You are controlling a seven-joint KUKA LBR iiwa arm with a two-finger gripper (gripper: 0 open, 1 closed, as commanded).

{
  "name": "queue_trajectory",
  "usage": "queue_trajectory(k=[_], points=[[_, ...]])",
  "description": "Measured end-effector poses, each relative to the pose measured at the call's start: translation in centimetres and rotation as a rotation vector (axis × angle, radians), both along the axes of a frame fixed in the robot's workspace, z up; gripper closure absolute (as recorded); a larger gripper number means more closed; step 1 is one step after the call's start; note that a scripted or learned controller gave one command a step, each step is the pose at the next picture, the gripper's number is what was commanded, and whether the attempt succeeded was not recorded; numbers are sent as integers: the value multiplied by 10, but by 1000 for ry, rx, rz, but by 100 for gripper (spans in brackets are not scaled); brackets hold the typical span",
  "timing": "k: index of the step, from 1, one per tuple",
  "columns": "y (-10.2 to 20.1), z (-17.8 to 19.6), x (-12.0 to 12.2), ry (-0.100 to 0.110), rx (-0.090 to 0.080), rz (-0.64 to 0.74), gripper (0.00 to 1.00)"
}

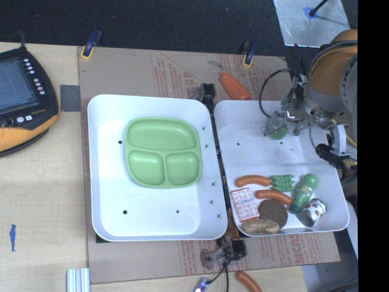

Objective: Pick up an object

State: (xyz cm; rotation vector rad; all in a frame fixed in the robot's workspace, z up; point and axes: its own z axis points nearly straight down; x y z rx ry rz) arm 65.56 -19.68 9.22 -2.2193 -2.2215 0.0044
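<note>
- The two shallow white bins (103, 163) look like smooth plastic with a soft sheen along the rims.
- The pale green three-part plate (163, 152) looks like matt moulded plastic.
- The brown sheet of cardboard (164, 72) under the bins is dull and papery, printed in faded red.
- The light wooden tabletop (42, 187) shows a fine grain and a matt finish.
- The two orange-red toy sausages (254, 180) look like glossy plastic with bright highlights.
- The dark green bottle-shaped toy (303, 192) shines like smooth plastic.
- The orange band on the arm (334, 56) looks smooth and slightly glossy.
</note>
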Motion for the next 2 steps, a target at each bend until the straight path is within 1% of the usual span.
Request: queue_trajectory(k=[1,2], points=[[0,10,0,1,0,5,100],[-15,19,1,-3,0,2,100]])
